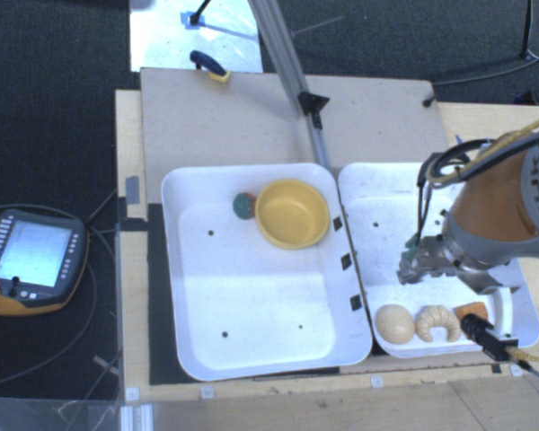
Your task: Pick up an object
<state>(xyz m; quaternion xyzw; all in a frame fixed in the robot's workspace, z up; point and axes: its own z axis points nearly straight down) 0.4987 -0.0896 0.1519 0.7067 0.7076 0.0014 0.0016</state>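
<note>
Nearest to us, along the front wall of the right-hand shallow white plastic bin (377, 196), we see three things in a row: a pale cream egg-shaped object (394, 323), a beige curled croissant-shaped piece (437, 322) just beside it, and a small orange block (472, 310), partly hidden by a black part at the arm's lower edge. The egg-shaped object and the croissant-shaped piece look to be touching or nearly so.

Just behind that row hangs the grey arm with its orange band (499, 200), reaching in from the right and bent down over the right bin. Its dark two-finger pincer (417, 266) points toward the bin's middle, above bare white floor and apart from the three things in front of it. We see nothing between the fingers; the tip is a small dark cluster here, and we cannot tell whether it is open or closed. Black cables loop over the wrist.

Farther back, in the left-hand white bin (251, 330), a round yellow plastic bowl (292, 214) sits upright near the rear right corner, with a small dark green ball (243, 206) just beside it on its left, possibly touching.

Beyond the bins, the tan cardboard-covered surface (234, 119) carries a slanted grey metal pole (283, 48).
</note>
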